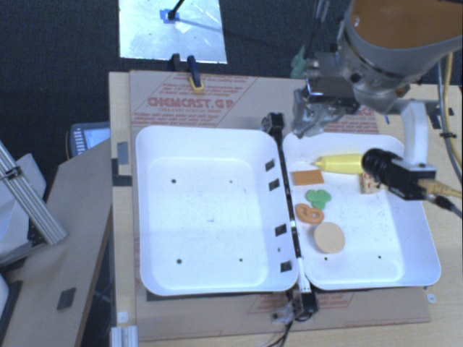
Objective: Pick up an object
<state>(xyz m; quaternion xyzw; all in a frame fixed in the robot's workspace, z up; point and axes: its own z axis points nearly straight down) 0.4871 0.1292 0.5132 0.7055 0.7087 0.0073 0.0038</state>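
Note:
My gripper point(307, 126) hangs over the back left corner of the right bin point(405, 266), above the bin's rim. Its fingers point down with nothing seen between them. In the right bin lie a yellow corn cob point(338, 164), an orange square slice point(307, 177), a green leafy piece point(317, 197), an orange pretzel-like ring point(309, 213), a tan round disc point(329, 237) and a small brown and white block point(370, 183). All of them lie in front of and to the right of the gripper.
The left bin point(210, 208) stands beside the right one, joined by black clips point(281, 186) along the shared rim. A black cylindrical device point(394, 172) on a white bracket overhangs the right bin's back right. A shiny metal plate point(172, 20) lies beyond the bench.

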